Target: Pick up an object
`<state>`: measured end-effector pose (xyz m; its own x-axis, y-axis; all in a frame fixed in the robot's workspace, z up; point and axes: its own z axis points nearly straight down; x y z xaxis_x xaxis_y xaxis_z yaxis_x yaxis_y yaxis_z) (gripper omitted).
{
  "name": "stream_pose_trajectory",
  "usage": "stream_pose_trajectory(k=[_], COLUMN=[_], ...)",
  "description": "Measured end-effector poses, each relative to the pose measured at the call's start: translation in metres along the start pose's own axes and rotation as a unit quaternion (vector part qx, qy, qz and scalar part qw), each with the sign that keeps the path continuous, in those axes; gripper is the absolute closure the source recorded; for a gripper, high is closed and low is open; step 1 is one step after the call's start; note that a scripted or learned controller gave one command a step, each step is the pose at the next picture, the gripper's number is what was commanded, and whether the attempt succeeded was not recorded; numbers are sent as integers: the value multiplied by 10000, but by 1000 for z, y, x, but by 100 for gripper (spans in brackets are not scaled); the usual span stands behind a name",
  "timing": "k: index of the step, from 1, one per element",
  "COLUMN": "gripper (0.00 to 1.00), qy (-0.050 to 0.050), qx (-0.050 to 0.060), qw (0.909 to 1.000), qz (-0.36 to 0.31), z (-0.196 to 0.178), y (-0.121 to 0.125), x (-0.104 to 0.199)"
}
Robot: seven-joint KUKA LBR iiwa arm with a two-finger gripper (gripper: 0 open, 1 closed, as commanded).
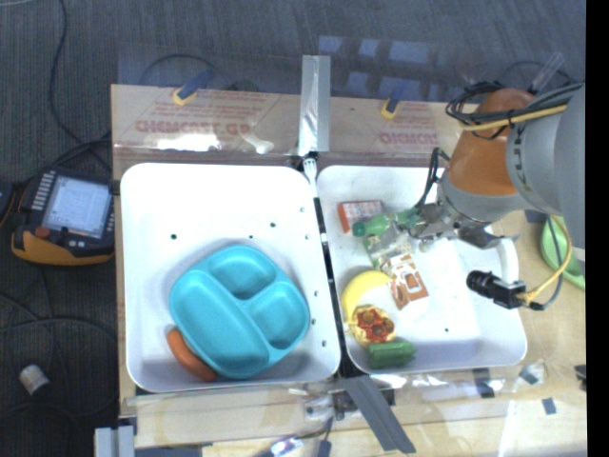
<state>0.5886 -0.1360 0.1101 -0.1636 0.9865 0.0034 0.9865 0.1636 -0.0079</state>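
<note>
The arm (pixel 533 160) reaches over the right bin (pixel 476 336) from three o'clock. Its gripper (pixel 420 223) is low over the cluster at about eleven o'clock of that bin. Whether it is open or closed cannot be told from this view, and nothing can be seen held in it.

The likely target is the green bottle (pixel 373 225), just beside the gripper on its nine o'clock side. It lies touching a red box (pixel 360 211) and is near a printed packet (pixel 407 284) at its five o'clock. The pieces are so crowded that a clean pick probably needs the gripper centred on one piece alone and brought straight down. The close should go across the bottle's narrow width, so the box isn't pinched with it. A slow vertical lift would show early whether the grip holds. The bin's far wall is close, so a tilted approach risks a bump.

Counted, largest first:
- Two bins, the left bin (pixel 152 198) and the right one.
- One blue plate (pixel 238 307) with three wells, at six o'clock of the left bin.
- One orange piece (pixel 185 350), tucked under the plate's seven o'clock edge.
- One yellow ball (pixel 360 291).
- One green vegetable (pixel 391 353) at seven o'clock of the right bin.
- One red toy (pixel 375 325), lying between the ball and the vegetable.
- One packet, one box and one bottle.
</note>
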Motion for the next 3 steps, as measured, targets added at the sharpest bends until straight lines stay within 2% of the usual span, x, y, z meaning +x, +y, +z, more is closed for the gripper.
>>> stream_pose_trajectory(k=[1,2,3], gripper=[0,100,100], qy=[-34,-6,-7], qx=[-88,-61,11], qw=[9999,10000,9894], qz=[-70,-65,1454], z=[22,16,-92], y=[-91,-91,-93], x=[-1,-1,41])
